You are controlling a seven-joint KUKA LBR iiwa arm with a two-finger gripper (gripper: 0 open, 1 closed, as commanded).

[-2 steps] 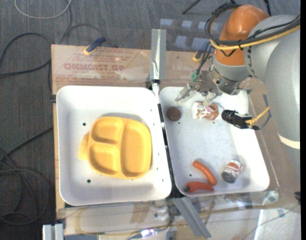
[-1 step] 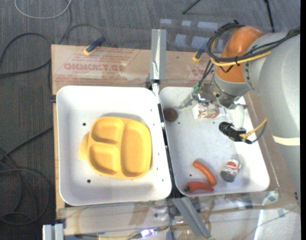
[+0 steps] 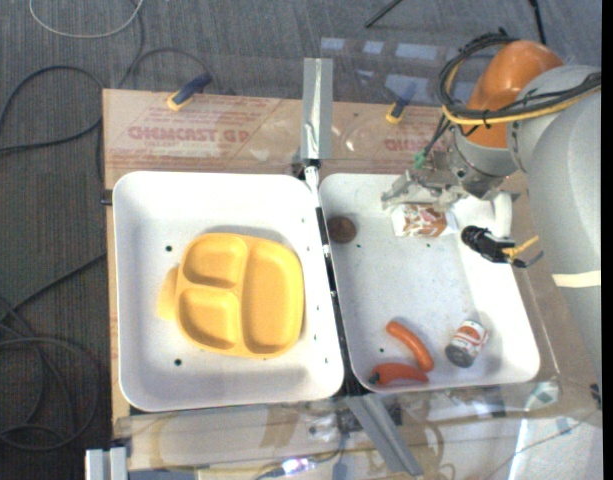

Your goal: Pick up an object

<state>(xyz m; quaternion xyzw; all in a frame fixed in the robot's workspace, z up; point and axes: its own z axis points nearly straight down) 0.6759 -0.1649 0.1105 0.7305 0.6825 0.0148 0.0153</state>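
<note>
Right bin (image 3: 506, 298): tool (image 3: 422, 194) touching (apparently) wrapper (image 3: 422, 220).

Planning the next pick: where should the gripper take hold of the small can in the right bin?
Probably across the can's round body, coming from above. It lies tilted on its side near the right bin's front corner, apart from the sausages, so its sides are reachable.

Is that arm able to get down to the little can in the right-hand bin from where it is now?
Probably yes. The can lies in the open near the bin's front corner, apart from the two orange sausages beside it, with nothing over it. The gripper is at the far end of the same bin.
</note>
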